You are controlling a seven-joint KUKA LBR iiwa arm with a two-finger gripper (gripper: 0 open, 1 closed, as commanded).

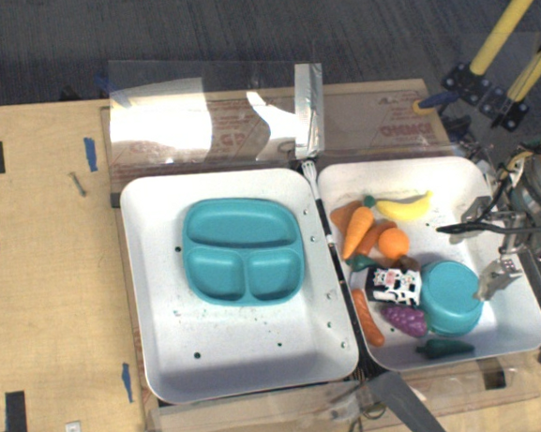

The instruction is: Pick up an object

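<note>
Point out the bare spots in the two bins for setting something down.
Left bin: bare floor rings the teal tray, widest below it. Right bin: crowded on its left with carrot, banana, bowl; bare strip near the tool.

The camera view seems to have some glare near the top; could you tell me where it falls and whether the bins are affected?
In the camera view, strong glare washes out the clear plastic sheet behind the left bin; the teal divided tray and the toys in the right bin are evenly lit with soft shadows, and the gripper at the right looks slightly blurred.

Teal divided plate (243, 250) in the left white bin (159, 342).
</note>
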